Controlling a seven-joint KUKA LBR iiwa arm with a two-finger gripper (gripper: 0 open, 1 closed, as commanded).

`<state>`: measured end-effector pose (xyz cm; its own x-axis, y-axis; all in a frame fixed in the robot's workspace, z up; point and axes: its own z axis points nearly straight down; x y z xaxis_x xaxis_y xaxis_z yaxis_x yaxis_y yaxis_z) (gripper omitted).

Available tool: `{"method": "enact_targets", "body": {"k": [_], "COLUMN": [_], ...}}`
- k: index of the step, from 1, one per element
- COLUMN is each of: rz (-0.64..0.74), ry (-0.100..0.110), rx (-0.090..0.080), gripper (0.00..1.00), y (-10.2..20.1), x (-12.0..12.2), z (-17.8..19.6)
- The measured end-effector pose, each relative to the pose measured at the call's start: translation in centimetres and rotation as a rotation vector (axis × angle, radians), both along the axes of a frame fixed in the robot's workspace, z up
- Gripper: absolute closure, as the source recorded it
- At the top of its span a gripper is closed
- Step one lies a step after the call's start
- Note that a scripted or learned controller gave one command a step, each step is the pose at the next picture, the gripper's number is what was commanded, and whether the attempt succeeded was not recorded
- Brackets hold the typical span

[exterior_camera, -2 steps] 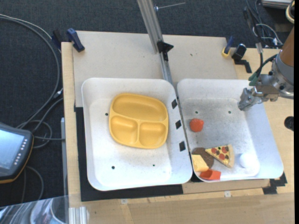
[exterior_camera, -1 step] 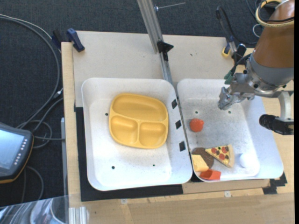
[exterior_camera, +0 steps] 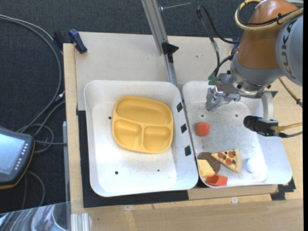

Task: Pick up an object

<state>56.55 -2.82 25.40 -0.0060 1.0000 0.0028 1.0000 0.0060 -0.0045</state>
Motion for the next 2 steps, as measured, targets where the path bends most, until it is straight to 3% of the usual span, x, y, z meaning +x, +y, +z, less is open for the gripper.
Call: {"method": "enact_targets", "body": {"k": [2], "rz": [0.000], "ry": [-0.005], "rx": [-0.001], "gripper": [1.00], "y": [11.2], "x": [3.0], "z": [-1.4]}}
